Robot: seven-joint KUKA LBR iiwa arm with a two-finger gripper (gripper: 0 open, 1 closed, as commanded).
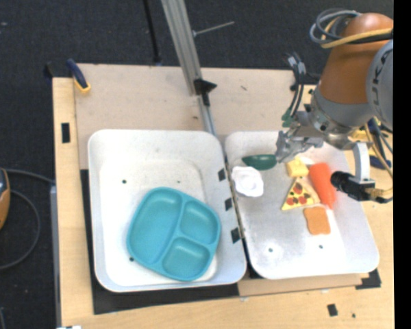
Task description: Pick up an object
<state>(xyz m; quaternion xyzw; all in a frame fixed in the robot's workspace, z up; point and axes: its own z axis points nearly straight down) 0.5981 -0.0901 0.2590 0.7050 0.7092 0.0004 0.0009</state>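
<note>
My gripper [285, 151] hangs over the back of the right bin [342, 259], coming in from the right. A dark green spoon [259, 161] lies just left of it, its handle end reaching up to the gripper. Right below the gripper sits a small yellow block [297, 168]. An orange carrot [321, 183] lies to the right of that block. A pizza slice toy [298, 197] and an orange slab [317, 220] lie nearer the front. A white crumpled piece [248, 181] rests at the bin's left wall.
The left bin [109, 156] holds a blue divided plate [175, 234] toward its front. A metal post [185, 40] rises behind the bins, near the seam between them. The front half of the right bin has free floor.
</note>
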